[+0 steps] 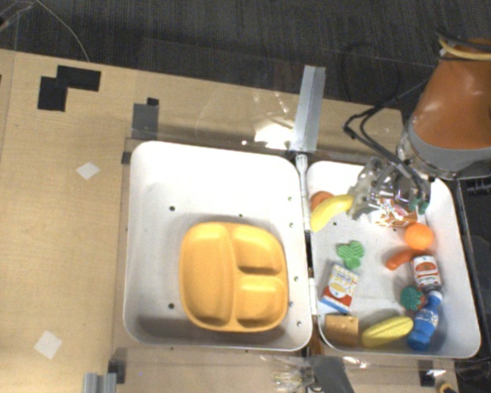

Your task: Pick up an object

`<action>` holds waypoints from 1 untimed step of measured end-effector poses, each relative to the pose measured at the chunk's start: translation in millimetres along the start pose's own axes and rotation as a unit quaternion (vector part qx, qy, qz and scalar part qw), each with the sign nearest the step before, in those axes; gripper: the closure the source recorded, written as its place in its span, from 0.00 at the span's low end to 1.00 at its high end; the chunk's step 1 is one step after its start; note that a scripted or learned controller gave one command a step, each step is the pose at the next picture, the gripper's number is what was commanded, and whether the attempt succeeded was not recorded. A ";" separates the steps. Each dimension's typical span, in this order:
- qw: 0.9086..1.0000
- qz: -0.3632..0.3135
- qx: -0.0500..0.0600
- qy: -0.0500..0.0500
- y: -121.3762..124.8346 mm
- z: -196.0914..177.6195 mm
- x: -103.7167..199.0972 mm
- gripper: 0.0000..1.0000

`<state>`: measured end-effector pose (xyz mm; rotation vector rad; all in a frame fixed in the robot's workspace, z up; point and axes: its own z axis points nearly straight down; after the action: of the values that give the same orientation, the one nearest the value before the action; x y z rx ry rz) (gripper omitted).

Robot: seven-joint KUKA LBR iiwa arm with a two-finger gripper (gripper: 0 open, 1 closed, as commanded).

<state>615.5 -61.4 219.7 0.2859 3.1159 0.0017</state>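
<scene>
From my remote seat I saw the grey arm with its orange band reaching in from the right, the letters "KU" legible on its casing at the frame edge. The metal gripper hung low over the back of the right white bin, above a small red-and-white printed packet — whether the fingers were wide or narrow I could not tell, and nothing showed between them.

That bin held the candidates. A yellow plastic banana lay just beside the gripper's left, touching an orange rounded piece. An orange ball sat near the packet, an orange carrot-shaped toy below it. A green leafy toy lay mid-bin above a red-and-white labelled carton — print too small to read. Along the front: a brown block, a yellow lemon-like toy, a blue bottle, a dark green lump and a small jar with a red label.

The left white bin held a yellow divided plastic tray. Both bins sat on the wooden tabletop.
</scene>
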 end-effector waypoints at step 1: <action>1.000 0.016 0.000 0.000 19.9 -34.8 11.0 1.00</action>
<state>607.9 -39.9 254.4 0.3365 3.1107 0.0034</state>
